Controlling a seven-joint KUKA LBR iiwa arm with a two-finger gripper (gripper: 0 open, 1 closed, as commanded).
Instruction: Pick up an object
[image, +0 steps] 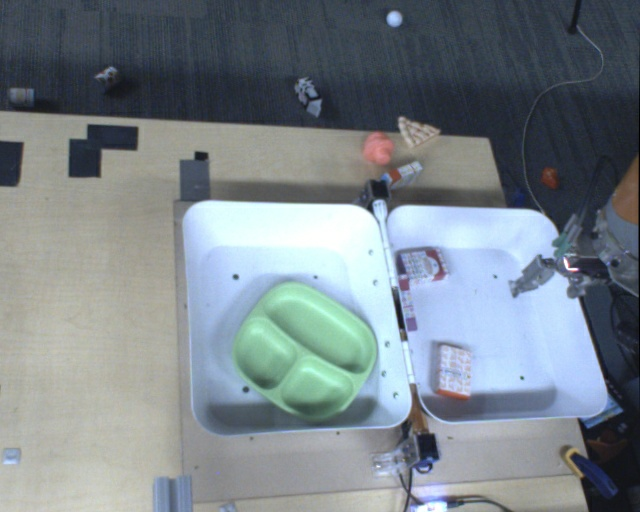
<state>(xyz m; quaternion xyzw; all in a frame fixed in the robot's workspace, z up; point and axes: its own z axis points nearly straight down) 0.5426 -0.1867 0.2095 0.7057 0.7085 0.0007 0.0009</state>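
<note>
My gripper hangs over the right side of the right bin, open, with nothing between its fingers. One finger points left toward the bin's middle. A small red-and-white packet lies in the bin's upper left, well to the left of the gripper. A second packet, orange and white, lies near the bin's front, below and left of the gripper. A green divided plate lies tilted in the left bin.
The grey arm enters over the right bin's right rim. A pink ball, a wedge-shaped piece and a small tube lie on the bench behind the bins. Cables and clips sit at the front between the bins.
</note>
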